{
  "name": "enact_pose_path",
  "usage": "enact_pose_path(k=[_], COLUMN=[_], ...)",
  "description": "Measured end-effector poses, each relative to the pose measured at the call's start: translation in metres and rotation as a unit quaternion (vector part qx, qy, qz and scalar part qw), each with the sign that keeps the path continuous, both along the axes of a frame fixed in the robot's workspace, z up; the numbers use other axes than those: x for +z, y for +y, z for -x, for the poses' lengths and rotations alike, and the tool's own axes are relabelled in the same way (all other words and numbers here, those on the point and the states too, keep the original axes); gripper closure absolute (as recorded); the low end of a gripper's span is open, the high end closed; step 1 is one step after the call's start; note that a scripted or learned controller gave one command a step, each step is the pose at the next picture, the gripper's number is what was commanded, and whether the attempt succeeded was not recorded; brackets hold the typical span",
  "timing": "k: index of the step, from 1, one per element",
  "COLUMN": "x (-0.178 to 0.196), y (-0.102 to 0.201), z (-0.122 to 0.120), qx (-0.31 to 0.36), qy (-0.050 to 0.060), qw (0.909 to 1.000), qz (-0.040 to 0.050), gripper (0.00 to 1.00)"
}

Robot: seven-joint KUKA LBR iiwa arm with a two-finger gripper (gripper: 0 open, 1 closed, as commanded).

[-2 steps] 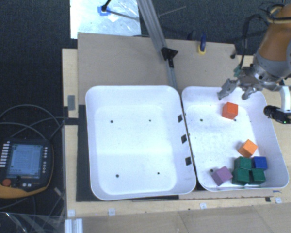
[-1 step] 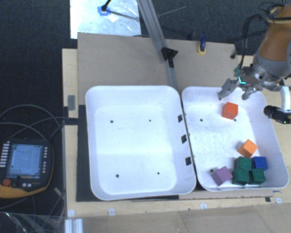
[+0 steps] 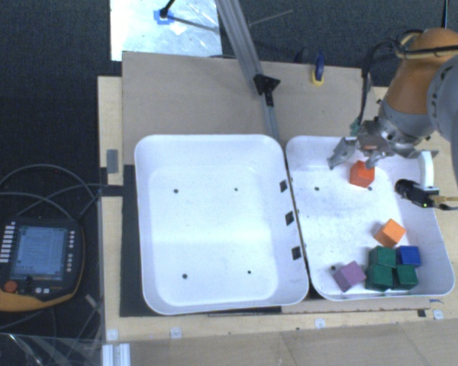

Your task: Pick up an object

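My gripper [image 3: 356, 161] hangs over the far part of the right bin [image 3: 320, 204], fingers spread open. A red-orange cube [image 3: 361, 174] sits on the bin floor right at the fingertips, on their near side. I cannot tell if the fingers touch it. Toward the bin's near right corner lie an orange cube [image 3: 391, 232], a blue cube [image 3: 408, 256], green blocks [image 3: 382, 269] and a purple cube [image 3: 349, 275].
The left bin [image 3: 214, 219] stands beside the right one, with black clips along their shared rim. A slanted metal pole [image 3: 244, 44] crosses the far bench. A teach pendant [image 3: 34, 261] lies on the floor at the left.
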State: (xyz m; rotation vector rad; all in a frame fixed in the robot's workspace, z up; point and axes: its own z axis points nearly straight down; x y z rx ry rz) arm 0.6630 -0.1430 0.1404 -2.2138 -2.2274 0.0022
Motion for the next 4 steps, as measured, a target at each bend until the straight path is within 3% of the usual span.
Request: enact_pose_path(k=[1,2,3,4], x=[-0.024,-0.013,0.045,0.095], y=[-0.002,-0.002,-0.012,-0.012], z=[-0.006,-0.007,-0.011,-0.013], qx=[-0.001,0.001,-0.001,0.0], qy=[-0.011,-0.013,-0.005,-0.005], qw=[0.9999,0.9999,1.0,1.0], qz=[0.0026,0.0042,0.001,0.0008], gripper=[0.0,1.0,1.0,1.0])
